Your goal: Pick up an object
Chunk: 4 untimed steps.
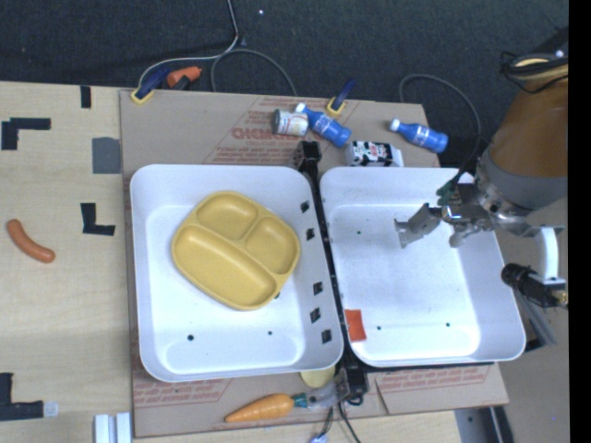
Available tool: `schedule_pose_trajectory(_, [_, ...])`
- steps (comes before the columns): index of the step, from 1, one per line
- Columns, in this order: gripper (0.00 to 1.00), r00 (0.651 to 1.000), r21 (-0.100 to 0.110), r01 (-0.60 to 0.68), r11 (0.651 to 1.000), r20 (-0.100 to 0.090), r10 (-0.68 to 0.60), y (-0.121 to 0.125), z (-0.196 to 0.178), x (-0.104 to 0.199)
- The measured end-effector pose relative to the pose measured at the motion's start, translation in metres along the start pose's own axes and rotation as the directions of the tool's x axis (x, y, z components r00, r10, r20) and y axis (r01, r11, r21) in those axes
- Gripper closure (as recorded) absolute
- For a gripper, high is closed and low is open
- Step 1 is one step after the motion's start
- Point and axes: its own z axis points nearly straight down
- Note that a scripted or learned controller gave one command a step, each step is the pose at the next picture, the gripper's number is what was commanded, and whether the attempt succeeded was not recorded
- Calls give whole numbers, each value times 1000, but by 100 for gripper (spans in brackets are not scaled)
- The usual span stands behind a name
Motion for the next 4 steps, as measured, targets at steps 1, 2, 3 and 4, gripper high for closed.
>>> schedule_pose_trajectory(1, [0,1000,4,1,1000,0,-1,39,145,4])
schedule_pose_trajectory(2, [0,1000,-4,2,1000,1,-2,100,150,12])
schedule_pose_trajectory(3, [0,1000,-3,1,1000,1,-1,140,158,22])
schedule_pose_trajectory(4, [0,1000,-4,0,1000,4,0,130,157,30])
